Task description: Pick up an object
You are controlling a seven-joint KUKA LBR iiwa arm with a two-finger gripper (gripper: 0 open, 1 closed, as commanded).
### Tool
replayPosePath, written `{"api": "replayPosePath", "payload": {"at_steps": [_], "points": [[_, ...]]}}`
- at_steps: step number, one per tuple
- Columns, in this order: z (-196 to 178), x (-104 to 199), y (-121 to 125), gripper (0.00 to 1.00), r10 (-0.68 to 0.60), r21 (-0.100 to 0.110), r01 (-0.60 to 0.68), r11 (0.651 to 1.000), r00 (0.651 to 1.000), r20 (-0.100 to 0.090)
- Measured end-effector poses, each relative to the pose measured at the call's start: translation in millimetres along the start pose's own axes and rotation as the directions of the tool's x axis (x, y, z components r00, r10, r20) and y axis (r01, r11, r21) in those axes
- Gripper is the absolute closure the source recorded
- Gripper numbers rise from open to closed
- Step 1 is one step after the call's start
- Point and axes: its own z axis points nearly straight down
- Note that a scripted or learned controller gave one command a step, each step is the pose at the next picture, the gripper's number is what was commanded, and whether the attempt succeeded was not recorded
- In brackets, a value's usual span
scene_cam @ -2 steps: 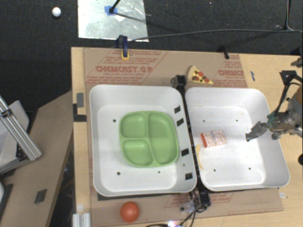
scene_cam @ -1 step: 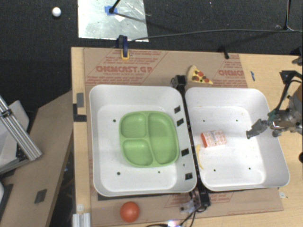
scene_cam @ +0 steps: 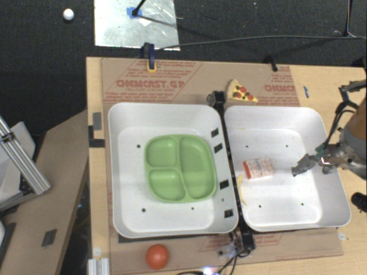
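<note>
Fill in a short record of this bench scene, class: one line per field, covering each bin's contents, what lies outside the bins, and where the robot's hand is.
left bin: green divided plate
right bin: small red-and-white packet, near its left side
outside bins: toy pizza slice behind them, orange ball in front
hand: over the right bin, right of the packet, apart from it
packet held: no

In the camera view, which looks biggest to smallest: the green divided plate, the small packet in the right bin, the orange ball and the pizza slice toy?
1. Green divided plate, by far.
2. Small packet, pizza slice toy and orange ball look too alike to rank.
</note>
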Motion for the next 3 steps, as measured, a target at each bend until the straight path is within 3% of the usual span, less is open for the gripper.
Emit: {"api": "replayPosePath", "payload": {"at_steps": [1, 2, 3], "points": [[60, -5, -5, 0.00, 0.000, 0.001, 0.000, 1.000, 1.000, -0.001], [86, -4, -5, 0.00, 0.000, -0.002, 0.000, 1.000, 1.000, 0.000], [74, -5, -3, 1.00, 0.000, -0.005, 0.000, 1.000, 1.000, 0.001]]}}
